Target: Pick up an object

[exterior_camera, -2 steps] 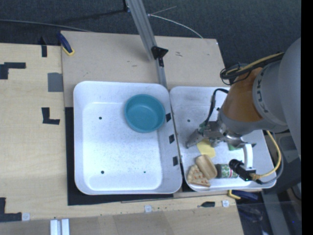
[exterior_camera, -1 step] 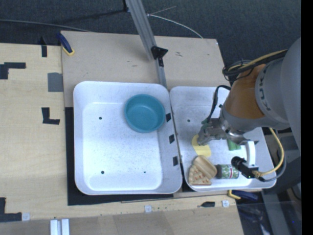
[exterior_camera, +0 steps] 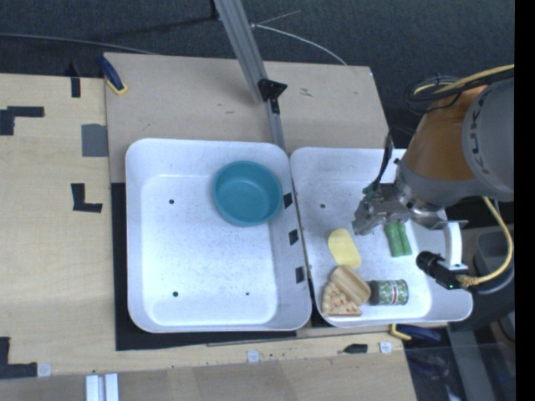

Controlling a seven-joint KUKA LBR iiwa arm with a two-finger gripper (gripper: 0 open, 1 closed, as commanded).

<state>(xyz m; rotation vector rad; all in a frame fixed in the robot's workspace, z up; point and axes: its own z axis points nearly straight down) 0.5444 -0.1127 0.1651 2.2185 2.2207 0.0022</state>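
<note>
We see the loose things gathered in the right bin (exterior_camera: 318,174), probably so that the arm can reach them: a pale yellow piece (exterior_camera: 343,247), a green block (exterior_camera: 399,239), a waffle-like piece (exterior_camera: 344,291) and a small green can (exterior_camera: 389,292). A blue bowl (exterior_camera: 247,192) sits alone in the left bin (exterior_camera: 150,249). The pincer (exterior_camera: 374,215) hangs low over the right bin, just beside the yellow piece. We cannot tell how it is set, and we see nothing held.
</note>
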